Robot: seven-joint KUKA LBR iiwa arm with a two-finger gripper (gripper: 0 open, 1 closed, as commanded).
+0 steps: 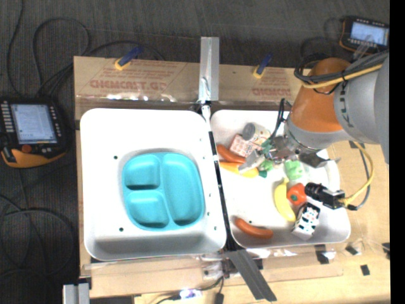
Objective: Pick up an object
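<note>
Objects for picking crowd the right bin (329, 233): a banana (283, 201) near centre, a sausage (253, 228) at six o'clock. The pincer (269, 152) hovers over the clutter at ten o'clock. The left bin (101, 170) holds a turquoise tray (163, 190).

Dark grey carpet floor (126, 11) with black cables (44, 43) snaking around, a teach pendant (28, 128) lying left, cardboard sheet (152, 81) clamped over the bench.
</note>
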